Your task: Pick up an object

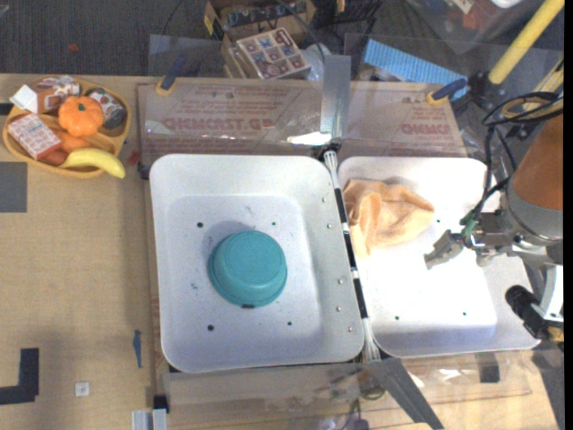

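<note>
Gripper (pixel 445 251) hangs over the right bin (pixel 466 316), finger opening impossible to judge, with crumpled tan cloth (pixel 385 213) near at ten o'clock.

Two white bins sit side by side: the left bin (pixel 179 195) carries a teal bowl (pixel 248 268) upside down, with small dark dots speckling its floor, and the right bin (pixel 430 312) holds a crumpled peach-tan cloth (pixel 387 213) at its ten o'clock corner. The arm (pixel 542 182) at three o'clock shows an orange band over grey metal. At ten o'clock on the tan bench, a yellow-orange dish (pixel 18 141) bears an orange pumpkin (pixel 81 116) and a yellow banana (pixel 94 160).
</note>
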Robot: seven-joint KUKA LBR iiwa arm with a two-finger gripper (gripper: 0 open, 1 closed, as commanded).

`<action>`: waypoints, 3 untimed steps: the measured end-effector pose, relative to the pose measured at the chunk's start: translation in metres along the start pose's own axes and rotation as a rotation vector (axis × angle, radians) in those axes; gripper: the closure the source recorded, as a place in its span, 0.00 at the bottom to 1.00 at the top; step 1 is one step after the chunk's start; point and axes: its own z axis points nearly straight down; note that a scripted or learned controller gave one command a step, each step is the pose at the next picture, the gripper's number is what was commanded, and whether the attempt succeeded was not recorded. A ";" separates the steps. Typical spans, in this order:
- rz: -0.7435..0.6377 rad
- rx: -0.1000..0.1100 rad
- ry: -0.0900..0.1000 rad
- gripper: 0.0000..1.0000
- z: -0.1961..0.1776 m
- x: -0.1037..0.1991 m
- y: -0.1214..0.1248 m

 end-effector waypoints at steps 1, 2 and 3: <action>-0.018 -0.003 -0.001 0.00 -0.002 0.006 0.064; -0.022 -0.003 -0.002 0.00 0.033 0.004 0.145; -0.122 -0.014 -0.003 0.00 0.102 -0.015 0.141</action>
